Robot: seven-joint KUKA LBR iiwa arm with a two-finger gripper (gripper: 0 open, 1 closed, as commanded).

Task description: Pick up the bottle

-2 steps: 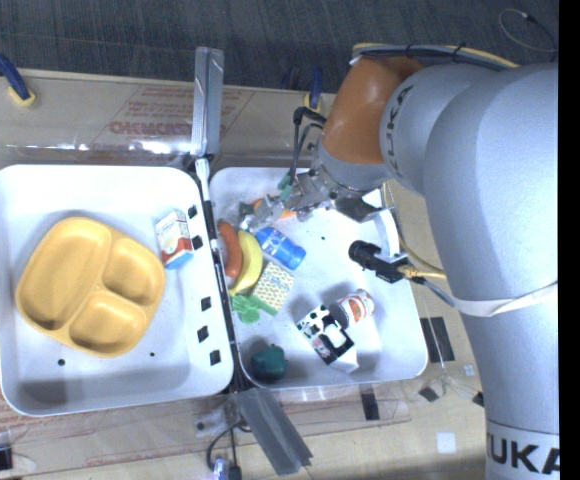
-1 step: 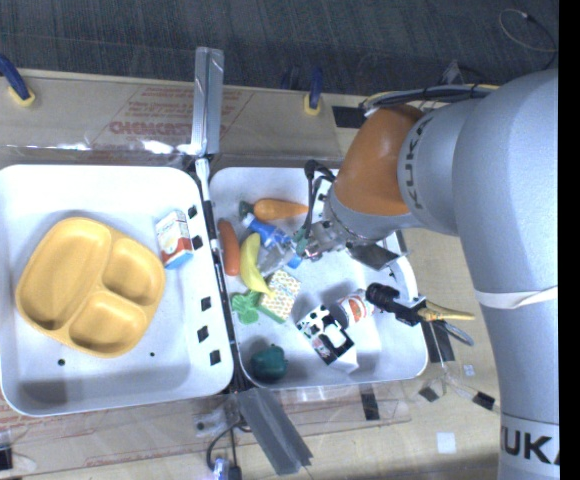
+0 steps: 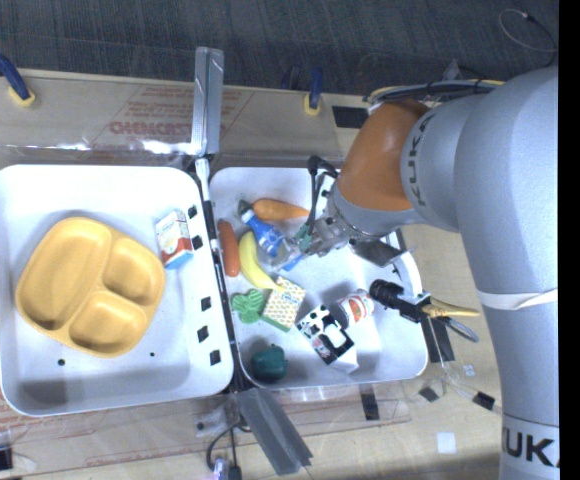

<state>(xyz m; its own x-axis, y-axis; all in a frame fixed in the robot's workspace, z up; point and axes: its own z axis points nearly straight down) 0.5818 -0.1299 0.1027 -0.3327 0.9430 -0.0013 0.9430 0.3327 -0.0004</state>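
The bottle point(image 3: 267, 240), clear with a blue top, lies in the right bin point(image 3: 402, 363) near its left side, between a carrot point(image 3: 280, 209) and a banana point(image 3: 253, 265). My gripper point(image 3: 307, 240) is low in that bin, right against the bottle's right end. The wrist and the orange band cover the area behind it. I cannot make out whether the bottle is gripped.
The right bin also holds a red sausage point(image 3: 229, 247), a green toy point(image 3: 248, 306), a patterned box point(image 3: 286, 304), a black-and-white carton point(image 3: 322, 332), a white cup point(image 3: 356, 308) and a dark green ball point(image 3: 268, 363). In the left bin point(image 3: 20, 388) are a yellow divided plate point(image 3: 88, 283) and a small carton point(image 3: 174, 238).
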